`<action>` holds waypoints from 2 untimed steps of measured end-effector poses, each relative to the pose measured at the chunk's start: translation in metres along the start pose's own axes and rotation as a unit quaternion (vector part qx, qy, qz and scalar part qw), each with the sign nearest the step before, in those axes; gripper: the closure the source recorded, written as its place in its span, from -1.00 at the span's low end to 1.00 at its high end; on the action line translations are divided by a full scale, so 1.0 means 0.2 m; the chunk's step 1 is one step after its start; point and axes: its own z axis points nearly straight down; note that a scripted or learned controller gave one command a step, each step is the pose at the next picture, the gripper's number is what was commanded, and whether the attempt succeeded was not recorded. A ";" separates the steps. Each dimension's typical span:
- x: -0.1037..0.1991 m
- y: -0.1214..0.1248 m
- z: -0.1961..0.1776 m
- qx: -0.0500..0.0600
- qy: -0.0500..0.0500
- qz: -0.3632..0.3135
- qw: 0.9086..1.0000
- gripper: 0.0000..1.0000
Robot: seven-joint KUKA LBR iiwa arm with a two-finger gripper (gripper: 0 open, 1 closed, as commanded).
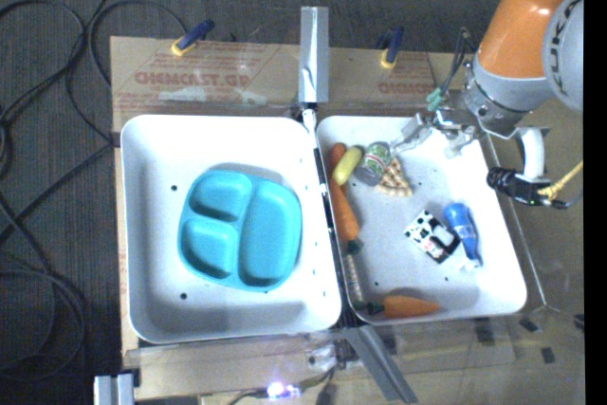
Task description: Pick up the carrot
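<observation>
Where bins meet, carrot [343,201] lies lengthwise, tip toward camera, claw [434,130] open

Grey arm [560,43], broad orange band, slim metal gripper [432,130], black cable at wrist

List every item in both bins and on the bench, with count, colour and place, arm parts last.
Divided plastic tray: one, blue, centre of the left white bin.
Long carrots: two, orange; one along the right white bin's left wall, one by its near edge.
Banana-shaped toy: one, yellow, right bin's far left.
Small can: one, grey-green, beside the banana.
Pizza-slice toy: one, tan, touching the can.
Bottle: one, blue, right bin's right.
Block: one, black-and-white, beside the bottle.
Clamps: two, blue-yellow, bench's far edge.
Gripper: one, grey, above right bin's far right corner.
</observation>
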 end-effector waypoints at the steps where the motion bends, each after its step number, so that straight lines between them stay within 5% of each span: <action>1: 0.01 0.00 -0.04 0.001 0.001 -0.001 1.000 1.00; 2: 0.01 0.00 -0.04 0.001 0.001 -0.001 1.000 -1.00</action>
